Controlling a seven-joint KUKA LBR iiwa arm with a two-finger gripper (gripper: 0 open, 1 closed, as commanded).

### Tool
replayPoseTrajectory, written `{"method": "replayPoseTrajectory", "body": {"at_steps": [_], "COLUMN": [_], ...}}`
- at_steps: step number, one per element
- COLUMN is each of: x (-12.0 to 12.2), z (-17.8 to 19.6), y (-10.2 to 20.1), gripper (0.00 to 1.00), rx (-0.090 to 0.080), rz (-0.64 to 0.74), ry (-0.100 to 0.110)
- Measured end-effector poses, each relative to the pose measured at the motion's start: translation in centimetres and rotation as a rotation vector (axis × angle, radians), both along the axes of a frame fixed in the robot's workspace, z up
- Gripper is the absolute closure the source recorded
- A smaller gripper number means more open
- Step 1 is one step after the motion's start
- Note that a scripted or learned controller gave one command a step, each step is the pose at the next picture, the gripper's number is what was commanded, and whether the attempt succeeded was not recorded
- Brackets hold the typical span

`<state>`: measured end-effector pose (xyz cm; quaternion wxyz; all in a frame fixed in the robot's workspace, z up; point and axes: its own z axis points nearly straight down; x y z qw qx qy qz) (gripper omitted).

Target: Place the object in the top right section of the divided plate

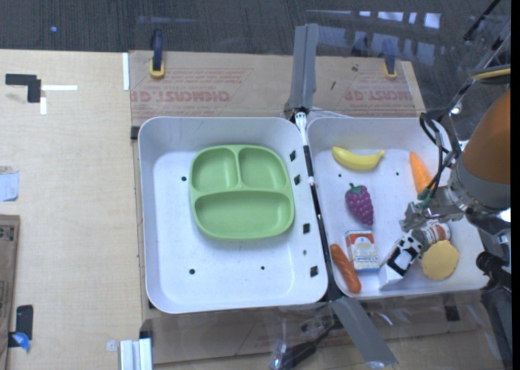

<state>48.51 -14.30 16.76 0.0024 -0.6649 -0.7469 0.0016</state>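
A green divided plate [241,192] lies in the left bin [162,279], with two small sections at the far side and one long section at the near side. My gripper [422,218] hangs low over the right bin [390,134], in its right half. It sits just above a black-and-white item [403,255] and a small red-and-white can [436,232]. Nothing is visibly held. A bunch of purple grapes [359,202] lies to the gripper's left.
The right bin also holds a banana [357,158], a carrot [419,171], a sausage [344,267], a small carton [361,250] and a yellow round piece [439,261]. A raised divider [307,189] separates the two bins.
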Motion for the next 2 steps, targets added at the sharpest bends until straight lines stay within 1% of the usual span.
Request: {"method": "replayPoseTrajectory", "body": {"at_steps": [1, 2], "x": [1.3, -0.6], "z": [-6.0, 0.4], "y": [-5.7, -1.5], "gripper": [1.00, 1.00], "rx": [0.013, 0.001], "rz": [0.508, 0.707], "ry": [-0.048, -0.007]}}
